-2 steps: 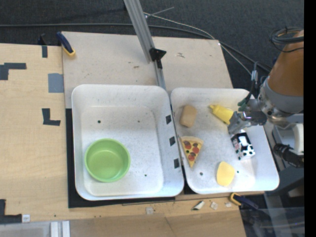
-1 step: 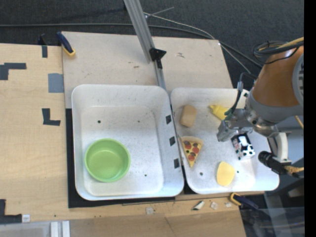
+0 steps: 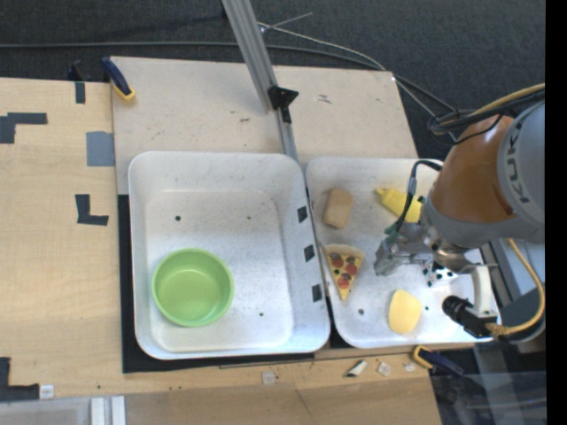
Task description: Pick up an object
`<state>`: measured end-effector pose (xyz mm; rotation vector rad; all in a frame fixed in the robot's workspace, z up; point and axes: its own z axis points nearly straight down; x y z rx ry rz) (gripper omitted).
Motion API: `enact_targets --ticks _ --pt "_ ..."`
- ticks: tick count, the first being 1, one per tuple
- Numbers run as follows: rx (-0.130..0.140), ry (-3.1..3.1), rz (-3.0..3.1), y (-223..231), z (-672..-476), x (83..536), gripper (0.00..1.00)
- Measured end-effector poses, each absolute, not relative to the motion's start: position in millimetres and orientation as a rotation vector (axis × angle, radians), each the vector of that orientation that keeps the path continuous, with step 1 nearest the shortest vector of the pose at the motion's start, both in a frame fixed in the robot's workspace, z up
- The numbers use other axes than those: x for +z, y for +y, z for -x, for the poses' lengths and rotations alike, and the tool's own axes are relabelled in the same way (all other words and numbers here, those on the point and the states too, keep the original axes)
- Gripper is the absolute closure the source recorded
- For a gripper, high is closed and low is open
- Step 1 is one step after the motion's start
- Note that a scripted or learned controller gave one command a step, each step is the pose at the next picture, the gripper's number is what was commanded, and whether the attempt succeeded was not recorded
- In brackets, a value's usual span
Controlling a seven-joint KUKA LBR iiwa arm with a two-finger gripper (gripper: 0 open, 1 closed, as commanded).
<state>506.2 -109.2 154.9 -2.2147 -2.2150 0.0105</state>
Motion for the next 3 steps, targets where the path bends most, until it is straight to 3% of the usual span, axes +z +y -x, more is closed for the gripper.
enact_targets --ticks 1,2,3 --pt "0.013 -2.213 2.211 -98 -503.7 102 0.00" --pt "0.011 -2.211 2.211 -98 -504.0 115 1.00" --pt "0.002 -2.219 2.218 -95 -502.7 157 1.00"
